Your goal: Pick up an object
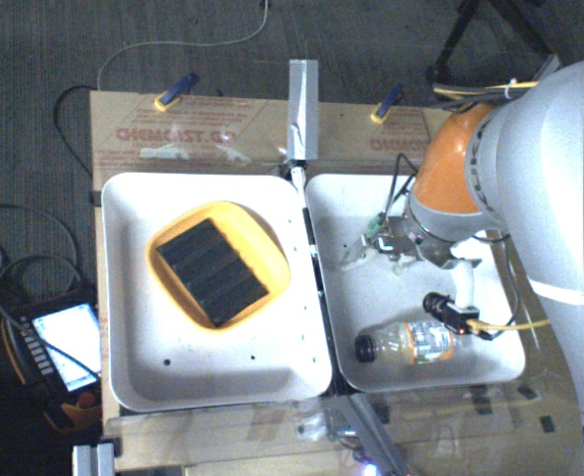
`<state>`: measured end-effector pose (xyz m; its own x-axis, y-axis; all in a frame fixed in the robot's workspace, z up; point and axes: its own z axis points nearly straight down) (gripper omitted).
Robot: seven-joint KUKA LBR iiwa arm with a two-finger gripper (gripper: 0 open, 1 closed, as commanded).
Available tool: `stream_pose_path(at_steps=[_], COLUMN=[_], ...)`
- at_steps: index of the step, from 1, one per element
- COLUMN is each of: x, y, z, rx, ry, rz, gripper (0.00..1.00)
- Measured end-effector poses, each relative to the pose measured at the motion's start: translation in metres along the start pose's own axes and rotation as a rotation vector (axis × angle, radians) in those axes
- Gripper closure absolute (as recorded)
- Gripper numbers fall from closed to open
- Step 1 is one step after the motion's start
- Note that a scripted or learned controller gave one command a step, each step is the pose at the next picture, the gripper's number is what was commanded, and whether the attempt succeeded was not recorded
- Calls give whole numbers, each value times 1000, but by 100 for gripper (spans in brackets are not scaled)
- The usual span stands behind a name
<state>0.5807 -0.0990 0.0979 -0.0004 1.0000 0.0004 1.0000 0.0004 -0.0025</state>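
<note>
In the left bin (pixel 133 365), a yellow dish (pixel 262 236) holds a black ridged insert (pixel 212 271). A clear plastic bottle (pixel 415 342) with a black cap lies on its side near the front of the right bin (pixel 336 206), cap pointing left. My gripper (pixel 379 238) hangs low over the middle of the right bin, below the orange band (pixel 448 178) of the arm. It is well behind the bottle and apart from it. Nothing can be made out in its grasp.
A white and black fitting (pixel 454 303) with a yellow cable hangs from the arm just above the bottle. The grey arm body (pixel 549 186) covers the right bin's right side. A metal post (pixel 302 107) stands behind the wall between the bins.
</note>
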Motion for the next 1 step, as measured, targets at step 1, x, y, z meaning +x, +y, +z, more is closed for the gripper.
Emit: stream_pose_path(at_steps=[1], x=[40], y=[0], z=[-86], rx=[-2], ry=[-3], rz=[11], gripper=[0])
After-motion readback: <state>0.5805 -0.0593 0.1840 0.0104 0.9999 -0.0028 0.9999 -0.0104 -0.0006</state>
